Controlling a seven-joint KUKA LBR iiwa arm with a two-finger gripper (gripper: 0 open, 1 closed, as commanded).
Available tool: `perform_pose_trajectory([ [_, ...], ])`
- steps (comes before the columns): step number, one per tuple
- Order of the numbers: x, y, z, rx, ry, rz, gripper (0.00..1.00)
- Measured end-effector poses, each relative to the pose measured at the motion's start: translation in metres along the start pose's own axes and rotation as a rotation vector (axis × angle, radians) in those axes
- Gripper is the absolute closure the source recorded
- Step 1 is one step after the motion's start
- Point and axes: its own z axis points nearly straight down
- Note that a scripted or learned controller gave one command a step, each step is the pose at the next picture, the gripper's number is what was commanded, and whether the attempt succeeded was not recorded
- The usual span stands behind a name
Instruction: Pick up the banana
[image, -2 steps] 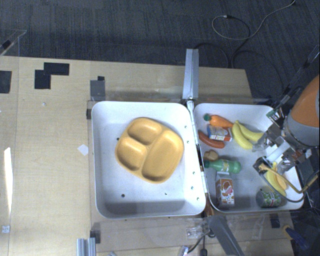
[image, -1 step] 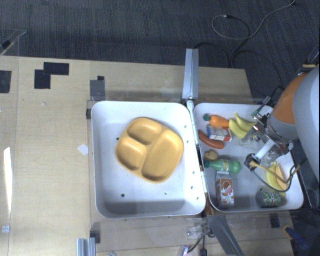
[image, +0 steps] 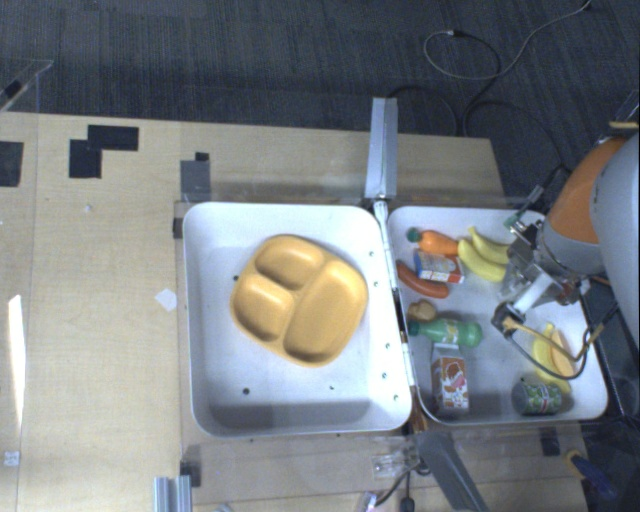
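The banana, a small yellow bunch, lies in the back part of the right bin, to the right of a carrot and a small box. My gripper hangs just to the right of the banana, close to its right end. The grey arm with its orange band comes in from the right edge over the bin's back right corner. I see nothing held.
The right bin also holds a carrot, a small box, a hot dog, a green bottle, a carton and a green can. A yellow three-part plate lies in the left bin.
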Motion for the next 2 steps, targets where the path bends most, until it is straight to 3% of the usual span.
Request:
perform_pose_trajectory([
  [1,0.000,0.000,0.000,0.000,0.000,0.000,0.00],
  [2,0.047,0.034,-0.005,0.019,-0.013,-0.200,0.00],
])
